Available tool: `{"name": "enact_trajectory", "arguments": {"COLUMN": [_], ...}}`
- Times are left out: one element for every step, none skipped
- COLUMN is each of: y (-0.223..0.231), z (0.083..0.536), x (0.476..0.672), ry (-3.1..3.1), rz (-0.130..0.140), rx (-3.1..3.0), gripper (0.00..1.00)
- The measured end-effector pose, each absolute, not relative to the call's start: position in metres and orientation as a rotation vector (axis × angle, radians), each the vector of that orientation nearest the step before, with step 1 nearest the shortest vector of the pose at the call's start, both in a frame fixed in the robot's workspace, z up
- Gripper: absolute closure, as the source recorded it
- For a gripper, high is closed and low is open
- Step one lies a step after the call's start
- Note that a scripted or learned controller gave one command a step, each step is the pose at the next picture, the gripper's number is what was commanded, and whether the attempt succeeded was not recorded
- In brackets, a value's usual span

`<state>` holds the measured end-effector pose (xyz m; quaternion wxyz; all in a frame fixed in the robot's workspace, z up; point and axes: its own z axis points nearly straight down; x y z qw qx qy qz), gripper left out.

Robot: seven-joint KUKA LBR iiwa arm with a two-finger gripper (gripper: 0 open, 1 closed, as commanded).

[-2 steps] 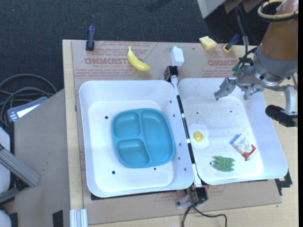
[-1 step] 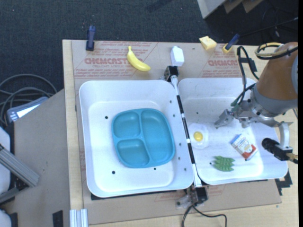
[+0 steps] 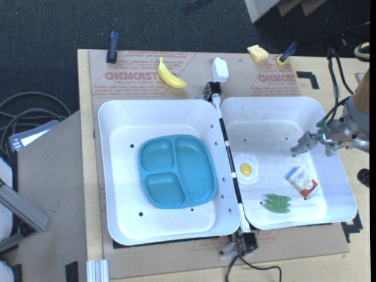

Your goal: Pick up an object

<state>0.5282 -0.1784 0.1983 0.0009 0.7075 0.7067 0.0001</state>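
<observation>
Reaching in over the right bin (image 3: 276, 107), the gripper (image 3: 305, 144) hangs empty with fingers spread above the small packet (image 3: 302, 182), fried egg (image 3: 246, 170) and green toy (image 3: 277, 202).

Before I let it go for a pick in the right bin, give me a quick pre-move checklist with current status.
1. Targets present in the right bin: fried egg, green leafy piece, small packet. Ok.
2. Targets separated from each other: all three lie apart. Ok.
3. End effector over the right bin: at its right side, above the packet in the view. Ok.
4. End effector carrying nothing: nothing visible between its tips. Ok.
5. Finger opening: cannot tell.
6. Blue divided plate sits in the left bin, away from the pick area. Ok.
</observation>
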Motion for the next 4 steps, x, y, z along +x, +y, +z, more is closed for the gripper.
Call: {"name": "enact_trajectory", "arguments": {"y": [-0.207, -0.215, -0.216, -0.140], "z": [0.114, 0.084, 0.094, 0.089], "x": [0.501, 0.488, 0.489, 0.566], "ry": [2.220, 2.224, 2.221, 2.223], "rz": [-0.001, 0.000, 0.001, 0.002], "rx": [2.224, 2.225, 2.224, 2.219], "gripper": [0.00, 0.00, 1.00, 1.00]}}
